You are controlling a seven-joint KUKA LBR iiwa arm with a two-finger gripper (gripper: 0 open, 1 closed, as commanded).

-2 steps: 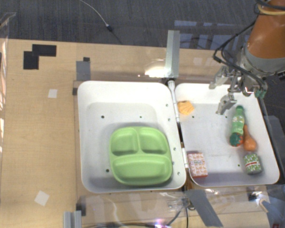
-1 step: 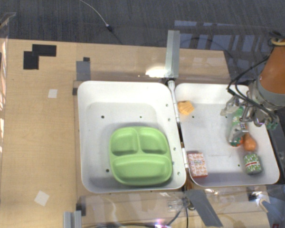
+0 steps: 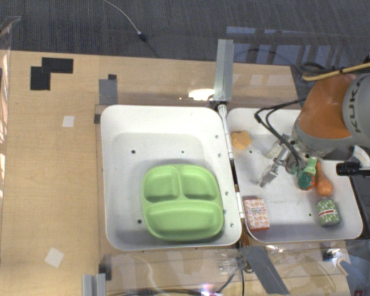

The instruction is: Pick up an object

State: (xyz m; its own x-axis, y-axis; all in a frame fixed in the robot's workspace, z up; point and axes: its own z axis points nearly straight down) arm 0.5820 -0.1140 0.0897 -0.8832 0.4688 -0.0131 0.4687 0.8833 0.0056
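Observation:
My gripper (image 3: 272, 165) hangs low over the bare floor of the right bin (image 3: 290, 217), open, with nothing between its fingers. Just to its right lie a green object (image 3: 307, 176) and an orange carrot-like piece (image 3: 324, 186), partly tucked under the wrist. A tan lump (image 3: 240, 140) rests up-left of the gripper near the bin's left wall. A pink-and-red box (image 3: 256, 213) lies below-left of it at the front. A small green can (image 3: 327, 213) sits at the front right.
The left bin (image 3: 120, 165) holds a green divided plate (image 3: 182, 202). A wall runs between the two bins (image 3: 230, 165). Black cables (image 3: 271, 113) loop above the wrist, and the arm's orange band (image 3: 324, 106) covers the right bin's back corner.

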